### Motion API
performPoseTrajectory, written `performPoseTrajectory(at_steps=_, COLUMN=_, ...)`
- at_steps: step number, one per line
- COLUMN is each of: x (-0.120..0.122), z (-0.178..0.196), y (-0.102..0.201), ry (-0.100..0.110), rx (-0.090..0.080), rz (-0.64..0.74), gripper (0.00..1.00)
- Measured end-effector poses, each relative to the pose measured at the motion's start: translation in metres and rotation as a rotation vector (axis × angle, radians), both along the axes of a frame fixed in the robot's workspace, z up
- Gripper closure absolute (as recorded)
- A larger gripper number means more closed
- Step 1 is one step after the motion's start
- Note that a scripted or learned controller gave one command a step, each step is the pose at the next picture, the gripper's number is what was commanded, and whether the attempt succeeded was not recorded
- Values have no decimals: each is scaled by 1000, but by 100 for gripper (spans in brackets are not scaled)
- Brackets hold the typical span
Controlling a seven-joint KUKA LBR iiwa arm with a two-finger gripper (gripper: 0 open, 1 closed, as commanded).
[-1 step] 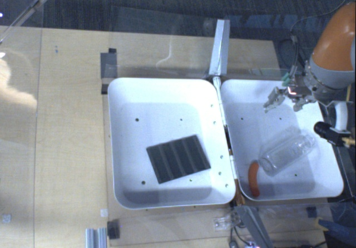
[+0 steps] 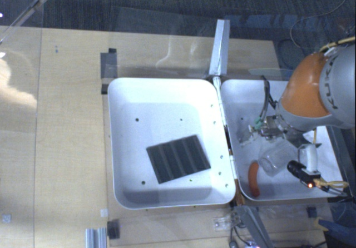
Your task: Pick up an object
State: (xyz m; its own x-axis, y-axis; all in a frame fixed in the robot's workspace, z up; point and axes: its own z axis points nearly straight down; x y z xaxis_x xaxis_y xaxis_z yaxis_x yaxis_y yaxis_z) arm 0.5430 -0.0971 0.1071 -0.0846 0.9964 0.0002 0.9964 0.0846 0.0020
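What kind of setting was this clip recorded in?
Most likely a robotics lab's bin-picking test cell: a wooden bench bearing two shallow white bins, left bin and right bin, a grey and orange robot arm, loose cables, and dark carpet beyond.

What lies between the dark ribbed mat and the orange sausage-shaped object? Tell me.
In the camera view: bare white floor of the left bin, then the bins' adjoining rims, between dark ribbed mat and orange sausage-shaped object.

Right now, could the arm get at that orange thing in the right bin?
Probably yes. The orange thing lies uncovered by the right bin's near wall, with the arm above that bin; the wall may crowd a grasp.
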Motion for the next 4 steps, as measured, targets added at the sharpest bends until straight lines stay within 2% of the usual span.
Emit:
performPoseTrajectory(at_steps=1, x=-49, z=-16, y=10, ry=-21, rx=-4, rz=103, gripper=0)
performPoseTrajectory(at_steps=2, x=-46, z=-4, y=10, ry=-29, rx=-5, rz=105, gripper=100)
performPoseTrajectory(at_steps=3, x=-46, z=-4, y=10, ry=-29, rx=-5, rz=105, gripper=0)
performPoseTrajectory(at_steps=4, x=-54, z=79, y=17, ry=-6, rx=-2, rz=235, gripper=0)
